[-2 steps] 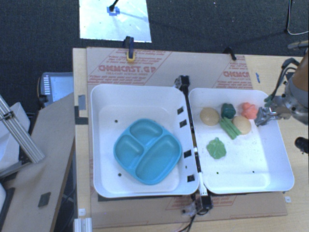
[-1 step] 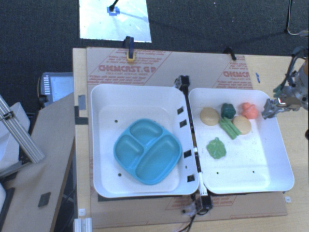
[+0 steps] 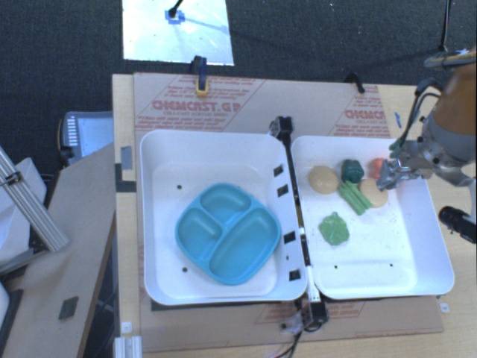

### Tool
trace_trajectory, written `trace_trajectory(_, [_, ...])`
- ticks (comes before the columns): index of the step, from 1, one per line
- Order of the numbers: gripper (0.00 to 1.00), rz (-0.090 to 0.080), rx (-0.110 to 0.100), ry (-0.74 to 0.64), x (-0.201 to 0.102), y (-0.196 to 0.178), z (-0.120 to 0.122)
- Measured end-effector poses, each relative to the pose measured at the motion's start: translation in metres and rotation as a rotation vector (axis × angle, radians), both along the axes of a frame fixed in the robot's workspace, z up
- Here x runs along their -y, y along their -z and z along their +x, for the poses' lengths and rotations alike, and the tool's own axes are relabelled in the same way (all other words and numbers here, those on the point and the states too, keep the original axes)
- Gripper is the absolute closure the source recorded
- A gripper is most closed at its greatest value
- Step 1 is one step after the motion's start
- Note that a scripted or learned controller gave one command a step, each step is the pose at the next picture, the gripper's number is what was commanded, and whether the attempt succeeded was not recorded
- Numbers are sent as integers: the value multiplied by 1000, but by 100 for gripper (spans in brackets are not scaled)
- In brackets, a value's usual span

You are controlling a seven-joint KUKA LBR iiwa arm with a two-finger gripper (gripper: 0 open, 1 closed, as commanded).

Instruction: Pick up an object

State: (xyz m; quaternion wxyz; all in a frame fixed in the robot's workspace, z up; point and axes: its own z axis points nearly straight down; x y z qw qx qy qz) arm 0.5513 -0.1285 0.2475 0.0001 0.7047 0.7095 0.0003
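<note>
The bench (image 3: 246, 95) fills the middle of the frame, a tan board with red print along its upper part, set on dark floor. A pale sheet (image 3: 177, 21) lies on the floor at the upper left of the frame.

The left bin (image 3: 160, 155) sits at centre-left. In it, toward its lower middle, lies a blue plate (image 3: 227, 232) with three compartments, turned at a slant.

The right bin (image 3: 417, 267) touches the left one along a black-clipped seam down the centre. Its things cluster in its upper part; the lower half is bare white.

The arm (image 3: 455, 114) comes in at the upper right of the frame, grey with an orange band, reaching down over the right bin's upper right corner. The gripper (image 3: 389, 176) hangs at that bin's upper right, close above the cluster. Whether its fingers are apart or together, I cannot tell; nothing is seen between them.

A tan ball (image 3: 323, 179) lies at the cluster's left. A light green lump (image 3: 335, 229) sits apart, lower, near the bin's middle. A green stick (image 3: 352, 197) lies slantwise between the ball and the gripper. A dark green piece (image 3: 352, 171) is just above the stick. A small tan piece (image 3: 375, 195) lies just under the gripper, and a red piece (image 3: 377, 165) shows at the gripper's upper left, partly hidden.
</note>
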Motion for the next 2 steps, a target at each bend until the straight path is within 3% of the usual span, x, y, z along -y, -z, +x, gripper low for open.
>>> trace_trajectory(2, [100, 0, 1, -1, -97, 5, -11])
